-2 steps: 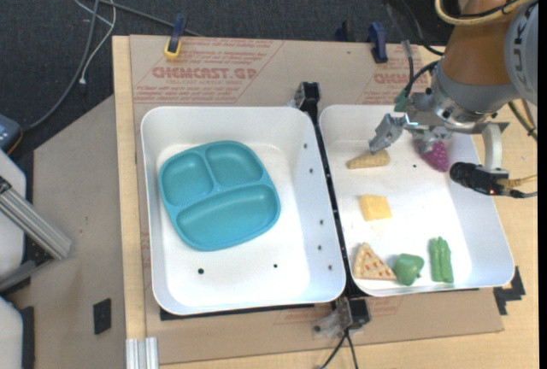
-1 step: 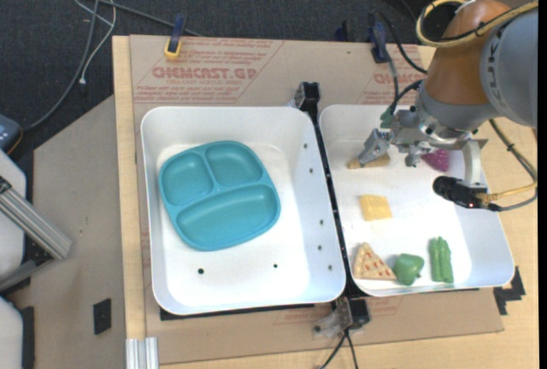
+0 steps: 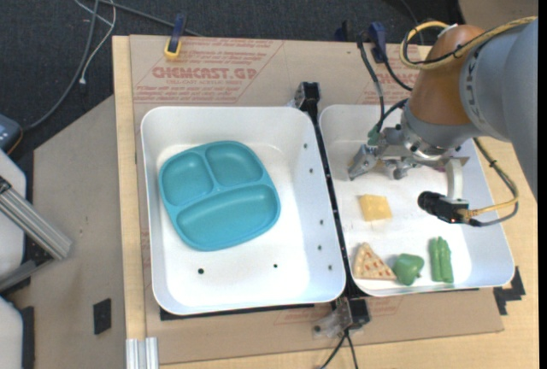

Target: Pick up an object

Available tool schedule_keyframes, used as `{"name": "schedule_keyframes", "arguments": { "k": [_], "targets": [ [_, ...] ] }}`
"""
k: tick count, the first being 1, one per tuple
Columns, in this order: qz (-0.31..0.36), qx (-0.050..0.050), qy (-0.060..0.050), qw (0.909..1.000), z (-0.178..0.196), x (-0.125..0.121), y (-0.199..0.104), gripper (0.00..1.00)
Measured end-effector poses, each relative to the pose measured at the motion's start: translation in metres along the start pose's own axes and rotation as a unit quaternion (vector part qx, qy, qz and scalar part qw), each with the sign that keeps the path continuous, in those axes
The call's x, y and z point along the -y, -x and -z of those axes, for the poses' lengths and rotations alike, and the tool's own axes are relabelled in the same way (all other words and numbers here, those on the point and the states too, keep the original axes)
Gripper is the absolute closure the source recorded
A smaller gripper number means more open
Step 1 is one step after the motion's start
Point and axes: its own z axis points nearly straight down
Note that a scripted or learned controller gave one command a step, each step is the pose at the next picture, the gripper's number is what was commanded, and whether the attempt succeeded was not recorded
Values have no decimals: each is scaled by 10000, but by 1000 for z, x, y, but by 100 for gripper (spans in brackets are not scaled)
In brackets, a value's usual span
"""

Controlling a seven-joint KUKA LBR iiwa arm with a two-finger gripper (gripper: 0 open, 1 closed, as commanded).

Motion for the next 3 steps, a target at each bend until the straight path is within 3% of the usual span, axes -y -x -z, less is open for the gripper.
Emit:
{"name": "schedule_keyframes", "arguments": {
  "k": [1, 3],
  "targets": [
    [-4, 2, 30, 10000, 14, -2, 0, 100],
    [7, 13, 66, 10000, 122, -3, -3, 100]
  ]
}}
